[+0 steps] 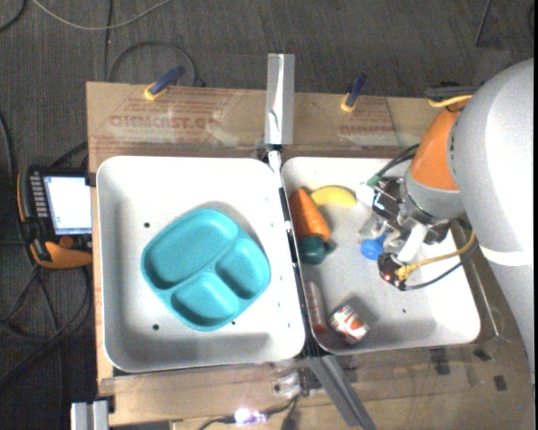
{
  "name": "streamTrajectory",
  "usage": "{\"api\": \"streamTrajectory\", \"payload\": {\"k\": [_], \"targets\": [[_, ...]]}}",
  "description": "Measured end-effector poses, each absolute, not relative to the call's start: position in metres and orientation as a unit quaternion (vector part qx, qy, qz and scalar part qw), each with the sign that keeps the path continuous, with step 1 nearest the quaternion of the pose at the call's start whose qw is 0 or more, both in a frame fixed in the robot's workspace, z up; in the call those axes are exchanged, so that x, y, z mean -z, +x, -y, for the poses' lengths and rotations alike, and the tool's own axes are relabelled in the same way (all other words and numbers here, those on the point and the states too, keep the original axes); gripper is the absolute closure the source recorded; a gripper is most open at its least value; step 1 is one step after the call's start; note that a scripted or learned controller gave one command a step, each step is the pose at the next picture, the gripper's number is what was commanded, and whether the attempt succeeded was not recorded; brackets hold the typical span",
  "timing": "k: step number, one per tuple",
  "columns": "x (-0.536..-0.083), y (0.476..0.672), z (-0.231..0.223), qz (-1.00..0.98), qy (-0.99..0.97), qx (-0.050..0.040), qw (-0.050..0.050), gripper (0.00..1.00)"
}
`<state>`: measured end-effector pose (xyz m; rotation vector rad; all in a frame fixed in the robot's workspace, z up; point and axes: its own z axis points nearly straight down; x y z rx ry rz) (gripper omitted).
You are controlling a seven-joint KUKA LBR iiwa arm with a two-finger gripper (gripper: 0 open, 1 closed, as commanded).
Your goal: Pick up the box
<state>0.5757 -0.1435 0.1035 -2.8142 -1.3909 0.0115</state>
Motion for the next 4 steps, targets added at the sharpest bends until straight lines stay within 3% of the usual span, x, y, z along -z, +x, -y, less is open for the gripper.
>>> {"api": "streamTrajectory", "payload": {"k": [1, 3, 4], "targets": [[-0.177, 0.638, 0.162, 0.185, -0.983, -0.0028, -0.001, 1.0], [-0.275, 0.542, 0.134, 0.1, -0.995, -0.003, 0.0, 1.0], [-0.277, 0.557, 0.047, 0.103, -0.995, -0.003, 0.0, 1.0]]}}
